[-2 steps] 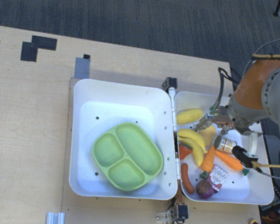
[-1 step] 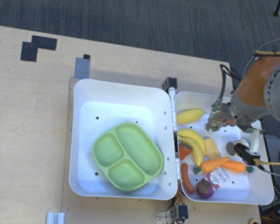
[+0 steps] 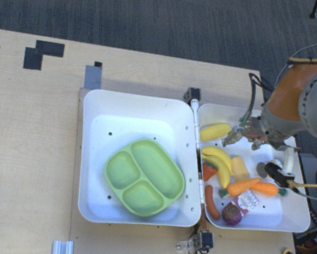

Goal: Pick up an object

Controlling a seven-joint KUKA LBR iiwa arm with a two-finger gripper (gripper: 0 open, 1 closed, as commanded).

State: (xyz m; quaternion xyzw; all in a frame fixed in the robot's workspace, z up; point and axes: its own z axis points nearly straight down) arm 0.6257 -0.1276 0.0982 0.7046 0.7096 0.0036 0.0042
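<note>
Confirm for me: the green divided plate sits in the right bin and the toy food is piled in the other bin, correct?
Not quite. The camera view shows the green divided plate in the left bin, not the right one. The toy food, such as the banana and carrot, is piled in the other bin, the right bin.

From my remote seat, pale wood worktop (image 3: pixel 26 155) filling most of my feed, dark grey ribbed carpet floor (image 3: pixel 159 11) along the top, black tape marks (image 3: pixel 42 54) at the worktop's upper left, even light
</note>
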